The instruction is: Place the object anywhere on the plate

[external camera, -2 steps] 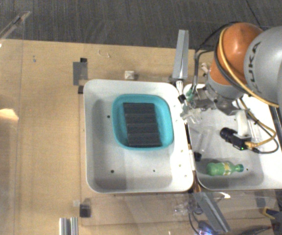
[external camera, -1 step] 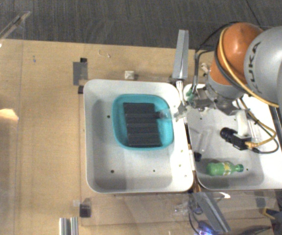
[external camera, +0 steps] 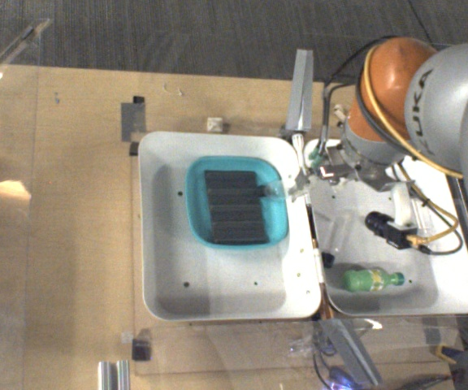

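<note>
Plate lies left of my fingers, in the left bin. Dark slab covers it, long axis running away from camera. Whether I'm clamped on anything, I cannot tell

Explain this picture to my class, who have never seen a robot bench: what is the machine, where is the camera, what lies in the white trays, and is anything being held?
The camera sits above a wooden bench, looking down at a slant. The big grey shape with the orange band is a robot arm reaching in from the right. Its gripper hangs over the edge where two shallow white bins meet. The left bin holds a teal plate with a dark ribbed block lying on it. The right bin holds a small green bottle lying on its side. Nothing can be seen between the gripper's fingers, and the picture is too blurred there to say more.
</note>
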